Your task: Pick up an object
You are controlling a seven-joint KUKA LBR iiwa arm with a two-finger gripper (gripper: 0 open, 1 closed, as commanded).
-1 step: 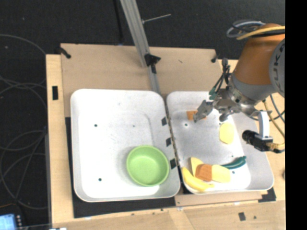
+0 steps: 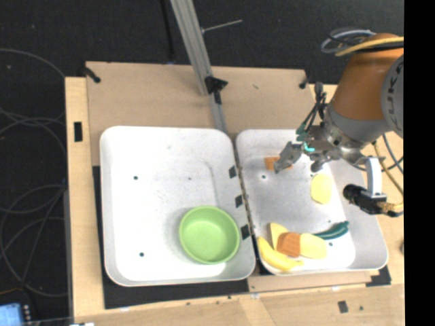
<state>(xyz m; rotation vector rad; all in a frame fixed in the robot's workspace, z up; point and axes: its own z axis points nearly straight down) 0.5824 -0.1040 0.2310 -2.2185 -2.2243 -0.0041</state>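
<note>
Small orange block (image 2: 271, 163), right bin

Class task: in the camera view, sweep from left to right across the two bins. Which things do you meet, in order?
Green bowl → small orange piece → gripper → pale yellow piece → teal-handled tool.

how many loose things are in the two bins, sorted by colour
green: 2, the bowl in the left bin and a dark green piece in the right bin
yellow: 3, one piece alone, two in the pile
orange: 2, a small block and a brownish block
total: 7
</note>
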